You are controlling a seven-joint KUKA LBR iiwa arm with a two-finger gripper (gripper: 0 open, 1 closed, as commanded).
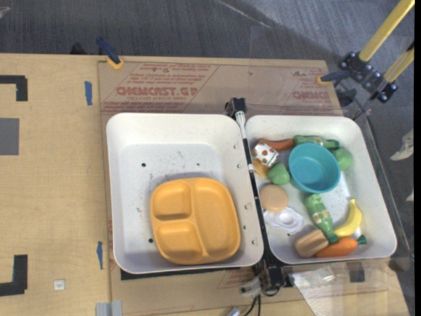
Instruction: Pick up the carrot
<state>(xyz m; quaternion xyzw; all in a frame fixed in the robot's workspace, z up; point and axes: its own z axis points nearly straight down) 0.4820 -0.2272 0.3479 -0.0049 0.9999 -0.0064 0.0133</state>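
An orange carrot with a small green end lies along the near wall of the right bin, at its front right corner. It touches a brown bread-like piece on its left, and a yellow banana lies just behind it. A second orange-red tapered piece lies at the back of the same bin, next to a green item.
The right bin also holds a teal bowl, a green bottle, a fried egg, a beige round piece, a green fruit and a spotted mushroom. The left bin holds a yellow divided plate.
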